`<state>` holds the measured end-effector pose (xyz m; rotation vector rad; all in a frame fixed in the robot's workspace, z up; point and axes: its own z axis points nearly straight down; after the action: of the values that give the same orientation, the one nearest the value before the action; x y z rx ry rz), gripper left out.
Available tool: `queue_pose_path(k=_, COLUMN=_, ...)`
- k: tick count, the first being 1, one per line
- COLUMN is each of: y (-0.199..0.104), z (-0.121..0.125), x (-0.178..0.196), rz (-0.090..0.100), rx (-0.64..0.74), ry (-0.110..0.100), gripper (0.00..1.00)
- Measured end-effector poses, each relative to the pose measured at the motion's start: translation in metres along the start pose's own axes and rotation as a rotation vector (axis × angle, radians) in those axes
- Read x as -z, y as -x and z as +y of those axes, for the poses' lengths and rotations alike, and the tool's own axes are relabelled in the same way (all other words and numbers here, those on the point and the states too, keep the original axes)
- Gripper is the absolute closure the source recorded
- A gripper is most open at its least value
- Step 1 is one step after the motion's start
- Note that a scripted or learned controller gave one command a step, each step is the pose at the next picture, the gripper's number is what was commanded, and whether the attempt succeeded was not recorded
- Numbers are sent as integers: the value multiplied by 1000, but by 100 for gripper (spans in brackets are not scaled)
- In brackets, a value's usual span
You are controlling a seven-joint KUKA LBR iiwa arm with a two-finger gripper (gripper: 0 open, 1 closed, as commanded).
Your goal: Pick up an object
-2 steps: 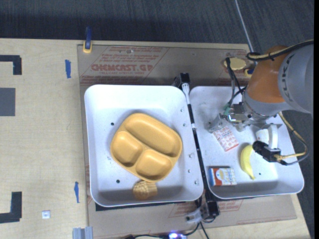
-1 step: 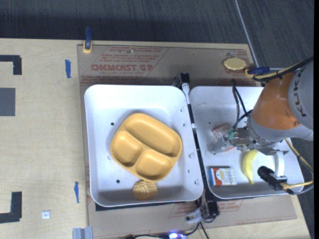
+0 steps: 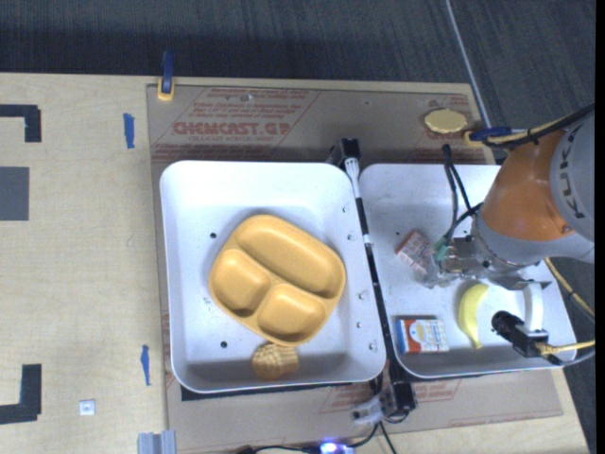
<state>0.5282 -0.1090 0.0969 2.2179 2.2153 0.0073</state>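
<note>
Pale wooden bench, dark floor

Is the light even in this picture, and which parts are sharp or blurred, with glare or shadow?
Camera view: light is soft and fairly even; the yellow tray shows mild sheen, no harsh glare; a thin shadow lies under the left bin at its near edge; the banana and small carton look slightly soft; the gripper area is cluttered and unclear.

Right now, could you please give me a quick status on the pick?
Pincer low in right bin, beside pink packet. Nothing seen held. Banana and small carton close by.
</note>
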Motion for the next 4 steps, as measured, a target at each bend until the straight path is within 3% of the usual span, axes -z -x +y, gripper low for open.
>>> queue_pose_path(k=1, y=0, z=0, x=0, rz=0, rx=0, ry=0, gripper=0)
queue_pose_path(k=2, y=-16, z=-48, x=-10, rz=2, rx=1, ry=-4, gripper=0)
queue_pose_path(k=3, y=-16, z=-48, x=-10, rz=1, rx=1, ry=-3, gripper=0)
queue_pose_path(k=4, y=-16, z=-46, x=0, rz=-1, rx=0, ry=3, gripper=100)
